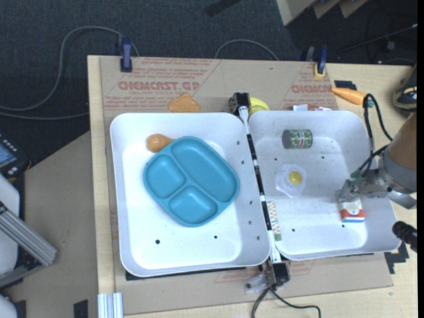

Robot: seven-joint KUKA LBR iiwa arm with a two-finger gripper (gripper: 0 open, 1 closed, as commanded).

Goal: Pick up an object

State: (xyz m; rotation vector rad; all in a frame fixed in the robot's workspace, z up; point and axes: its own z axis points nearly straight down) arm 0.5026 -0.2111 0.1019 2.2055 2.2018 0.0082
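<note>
Lying flat in the right bin (318, 240), near its right wall, a small red-and-white packet (352, 212) looks light and thin; pinch across its short edges. Gripper (351, 192) hovers just above; its state cannot be told.

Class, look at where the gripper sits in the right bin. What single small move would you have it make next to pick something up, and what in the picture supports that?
Probably a short descent onto the small red and white packet. The gripper sits at that packet's upper edge in the right bin, far nearer to it than to the fried egg toy or green can. Whether it already touches the packet cannot be judged.
</note>
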